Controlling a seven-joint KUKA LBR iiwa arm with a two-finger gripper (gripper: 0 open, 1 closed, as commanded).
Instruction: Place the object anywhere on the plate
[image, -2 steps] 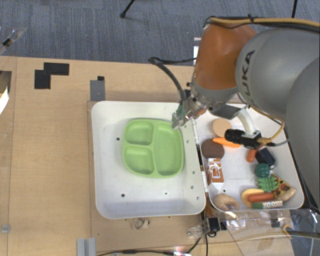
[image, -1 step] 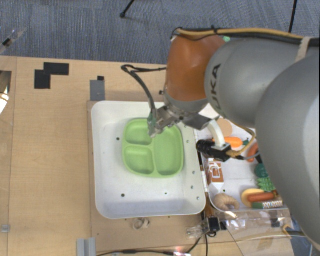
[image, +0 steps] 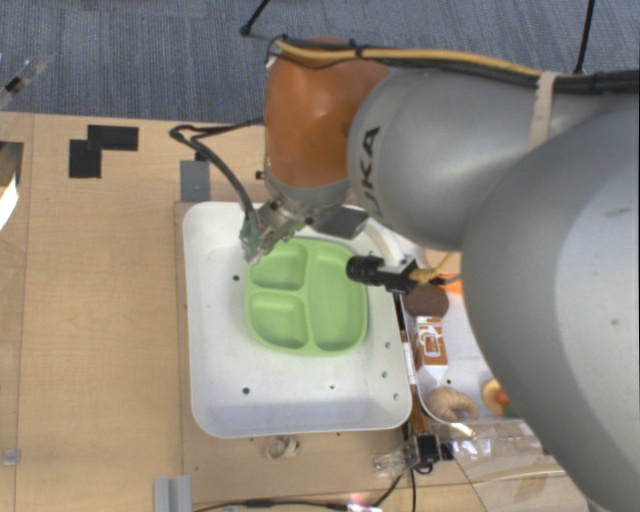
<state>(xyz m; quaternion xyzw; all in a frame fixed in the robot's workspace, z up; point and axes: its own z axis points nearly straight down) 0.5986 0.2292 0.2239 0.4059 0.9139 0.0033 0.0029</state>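
The grey arm (image: 500, 150) is seen nearest, reaching in from the right. In the left white bin (image: 215, 340) a green three-compartment plate (image: 305, 300) is laid. The gripper (image: 255, 240) is poised at the plate's upper-left corner; a small greenish thing may be there, but blurred.

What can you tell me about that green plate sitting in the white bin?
The green plate looks like smooth, light green plastic, a rounded rectangle split into three shallow compartments: two smaller ones on the view's left and one long one on the right. It lies flat in the left white bin, towards its far side. The end effector hangs over its far-left corner.
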